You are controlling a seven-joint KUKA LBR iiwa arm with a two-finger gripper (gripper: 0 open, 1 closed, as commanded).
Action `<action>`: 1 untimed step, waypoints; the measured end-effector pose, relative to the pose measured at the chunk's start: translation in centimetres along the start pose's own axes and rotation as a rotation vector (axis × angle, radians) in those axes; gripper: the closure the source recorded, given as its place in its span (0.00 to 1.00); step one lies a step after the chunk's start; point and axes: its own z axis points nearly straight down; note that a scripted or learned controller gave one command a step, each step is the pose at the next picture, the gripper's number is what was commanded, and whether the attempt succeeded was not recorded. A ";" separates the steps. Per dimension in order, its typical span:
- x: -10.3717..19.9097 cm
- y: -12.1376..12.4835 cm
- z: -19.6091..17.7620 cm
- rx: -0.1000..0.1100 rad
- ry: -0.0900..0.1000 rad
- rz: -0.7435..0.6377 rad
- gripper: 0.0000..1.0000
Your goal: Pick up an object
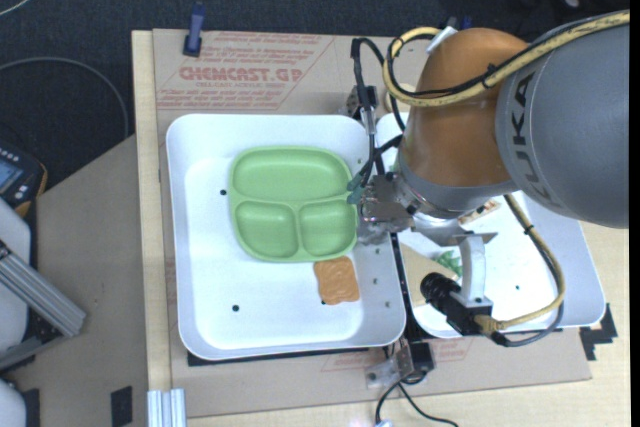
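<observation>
A light green divided plate (290,203) lies in the left white bin (200,245), toward its back right. In front of the plate rests a small orange-brown flat piece (338,280) that looks like toast. My gripper (368,205) hangs at the plate's right edge, close to the wall between the two bins. The large orange wrist and grey arm cover it from above. In the right bin (575,265) a green item (447,262) peeks out beneath the arm, mostly hidden.
Both bins stand on a brown cardboard sheet (240,70) with red print. A blue clip (193,30) sits at its back left corner. Black and yellow cables (520,310) loop from the wrist over the right bin. Grey rails stand at far left.
</observation>
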 end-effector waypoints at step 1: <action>5.2 3.3 -16.1 -0.033 0.010 -0.013 1.00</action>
